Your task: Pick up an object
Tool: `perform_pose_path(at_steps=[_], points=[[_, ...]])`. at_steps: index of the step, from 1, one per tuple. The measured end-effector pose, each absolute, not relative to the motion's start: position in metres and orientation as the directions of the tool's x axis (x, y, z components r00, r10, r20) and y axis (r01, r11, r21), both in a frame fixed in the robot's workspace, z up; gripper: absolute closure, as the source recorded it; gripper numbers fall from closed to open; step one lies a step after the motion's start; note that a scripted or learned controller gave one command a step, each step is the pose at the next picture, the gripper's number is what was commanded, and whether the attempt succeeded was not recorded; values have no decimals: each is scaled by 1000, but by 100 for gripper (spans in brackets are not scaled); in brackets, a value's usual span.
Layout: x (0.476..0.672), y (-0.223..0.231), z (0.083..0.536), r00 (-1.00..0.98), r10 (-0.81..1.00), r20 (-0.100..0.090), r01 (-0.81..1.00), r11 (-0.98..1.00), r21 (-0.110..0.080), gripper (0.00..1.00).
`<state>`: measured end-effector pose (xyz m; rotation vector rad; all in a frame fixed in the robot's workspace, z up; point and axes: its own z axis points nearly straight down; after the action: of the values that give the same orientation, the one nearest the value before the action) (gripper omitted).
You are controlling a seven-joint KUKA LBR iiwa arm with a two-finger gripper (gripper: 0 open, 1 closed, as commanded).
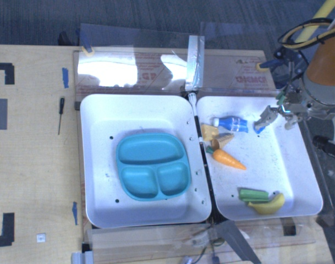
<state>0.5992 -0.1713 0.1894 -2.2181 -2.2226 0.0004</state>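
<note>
My gripper [275, 124] hangs over the back right part of the right bin [299, 169], open, with nothing between its fingers [264, 119]. Just left of it lies a blue and white tube [232, 124]. Farther left are a yellow wedge [209, 132] and a small brown piece [221, 141]. An orange carrot [229, 158] lies toward the bin's middle. At the front of the bin a green piece [252, 193] rests beside a yellow banana [269, 203].
The left bin [95, 147] holds a blue divided plate [152, 165]. A clear panel with a metal post [193, 65] stands behind both bins. Cables and the arm's wrist [321, 76] crowd the upper right.
</note>
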Motion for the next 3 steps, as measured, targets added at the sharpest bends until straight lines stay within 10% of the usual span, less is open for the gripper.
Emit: perform_pose_path(at_steps=[1, 2, 3], points=[[597, -123, 89, -5, 1000, -1, 1000, 5, 5, 0], [553, -102, 88, -97, 995, -1, 995, 97, 7, 0], [600, -95, 87, -189, 982, -3, 982, 189, 7, 0]])
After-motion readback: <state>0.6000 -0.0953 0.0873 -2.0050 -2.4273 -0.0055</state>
